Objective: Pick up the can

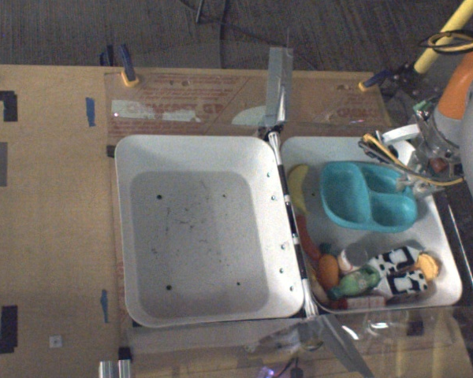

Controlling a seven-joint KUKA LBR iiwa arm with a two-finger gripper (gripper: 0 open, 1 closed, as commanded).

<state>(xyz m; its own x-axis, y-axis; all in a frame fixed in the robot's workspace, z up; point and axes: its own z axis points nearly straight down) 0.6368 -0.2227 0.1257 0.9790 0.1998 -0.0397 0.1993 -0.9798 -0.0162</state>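
Right bin (451,288), grey can (366,252) sideways

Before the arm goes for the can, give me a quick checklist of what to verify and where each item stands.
1. Can identified: cannot tell; a grey cylinder in the right bin may be it.
2. Room around it: not ok; orange toy and black-and-white toy crowd it.
3. Tool above it: not ok; tool is at the bin's far right corner.
4. Straight path: not ok; teal dish lies between.
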